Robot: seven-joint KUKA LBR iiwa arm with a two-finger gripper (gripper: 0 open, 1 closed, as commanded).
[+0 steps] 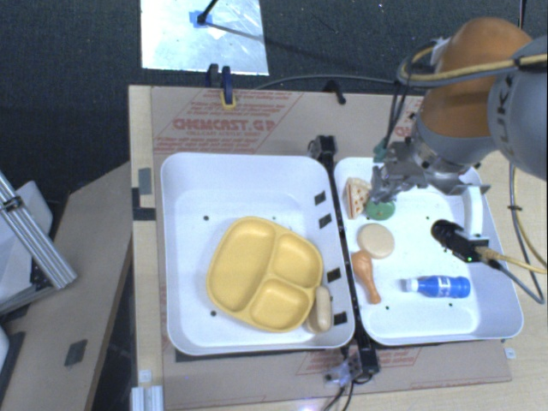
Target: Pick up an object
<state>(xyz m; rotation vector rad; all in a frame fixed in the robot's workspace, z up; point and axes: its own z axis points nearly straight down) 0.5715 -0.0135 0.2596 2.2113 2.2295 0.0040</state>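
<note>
So the gripper (383, 188) is hovering low over the back left corner of the right bin (501, 319), and it's sitting right on top of a small green piece (381, 211). Honestly can't tell if it's open or clamped; the wrist is blocking that part. I'm not calling it a grasp, since nothing is showing the green piece actually being held.

I'm guessing that green bit is the target. It's looking like toy food: probably light, stiff plastic, a bit slick, and not fragile. It's lying low and flat in the bin, so I'm thinking a straight top-down pinch across its narrow width is the way to go.

The catch is that it's getting crowded there. A pale sandwich wedge (354, 197) is lying just beside it on the left, and a round tan bun (375, 240) is sitting just in front. A sloppy close could be nudging those instead.

The blue bottle (438, 287) is lying well apart near the front. It has more room around it, but it's round, so it's probably rolling if bumped.
</note>
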